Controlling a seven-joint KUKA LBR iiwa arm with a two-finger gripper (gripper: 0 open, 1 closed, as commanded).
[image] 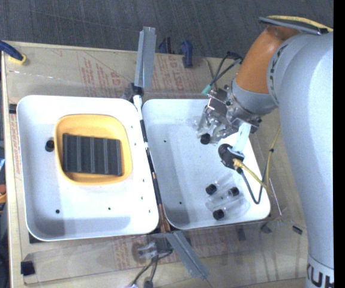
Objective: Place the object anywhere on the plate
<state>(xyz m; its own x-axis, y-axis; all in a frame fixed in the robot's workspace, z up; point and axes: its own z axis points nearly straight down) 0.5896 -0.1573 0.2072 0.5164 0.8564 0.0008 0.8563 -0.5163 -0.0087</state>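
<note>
My claw [207, 129] hangs over the far half of the right bin [178, 179], close to its far wall, and I cannot tell whether it is spread or pressed together; the metal parts run together from this slant. A dark round knob sits at its lower tip, and another dark fitting lies just near of it, with a yellow-tipped cable [251, 182] looping away toward the bin's right wall.

The object [222, 199], a see-through plastic piece with small black round parts, lies on the floor of the right bin in its near right corner, well apart from my claw.

The plate [93, 149] rests in the left bin [40, 215]: a yellow-orange dish with rounded corners, carrying a dark ribbed rectangle in its middle. A small black dot sits on the bin floor just left of it.

The wooden surface [70, 71] under both bins bears faint red printing I cannot read. On my grey body at the near right edge, the letters "KU" [317, 276] show. Blue clamps [8, 50] grip the far left corner of the surface.
</note>
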